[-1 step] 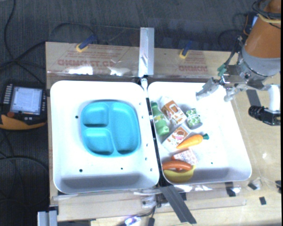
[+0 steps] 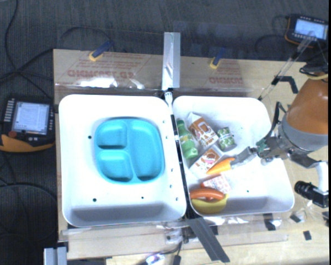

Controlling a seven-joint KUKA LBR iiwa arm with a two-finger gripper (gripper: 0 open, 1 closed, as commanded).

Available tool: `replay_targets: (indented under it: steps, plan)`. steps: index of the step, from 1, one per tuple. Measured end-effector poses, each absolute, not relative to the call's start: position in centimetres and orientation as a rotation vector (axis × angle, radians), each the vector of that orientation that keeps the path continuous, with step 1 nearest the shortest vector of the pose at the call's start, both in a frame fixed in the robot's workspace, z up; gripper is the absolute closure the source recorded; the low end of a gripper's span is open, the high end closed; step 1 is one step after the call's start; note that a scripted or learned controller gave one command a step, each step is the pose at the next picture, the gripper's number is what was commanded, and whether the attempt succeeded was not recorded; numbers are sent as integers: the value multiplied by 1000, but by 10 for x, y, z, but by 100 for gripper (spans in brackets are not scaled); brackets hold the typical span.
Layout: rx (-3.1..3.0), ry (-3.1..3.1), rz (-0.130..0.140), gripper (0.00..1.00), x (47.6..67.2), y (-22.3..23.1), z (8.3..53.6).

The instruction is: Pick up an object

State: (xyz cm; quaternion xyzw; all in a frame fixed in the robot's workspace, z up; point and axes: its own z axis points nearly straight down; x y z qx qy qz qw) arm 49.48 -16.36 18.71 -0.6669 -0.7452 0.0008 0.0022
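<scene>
Carrot [image 2: 221,165] beside jaws' tips | arm [image 2: 308,117] reaches from right over right bin [image 2: 254,106] | jaws' state: cannot tell

Arm [image 2: 309,120] was grey, rounded and bulky, with a wide orange band above the wrist. Wrist narrowed to a dark metal claw [image 2: 248,156], slim, with greyish fittings. Thin dark cable ran up alongside the arm.

Grey arm [image 2: 311,115] with orange band reaching in from the right, end effector [image 2: 247,156] low and leftward.
</scene>
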Motion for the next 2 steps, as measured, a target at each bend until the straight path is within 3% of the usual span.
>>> replay_targets:
  steps: [1, 2]
  plan:
    - [-2008, -2427, -6, 0, 531, -153, 91]
    - [-2033, -2396, -1, 0, 484, -145, 96]
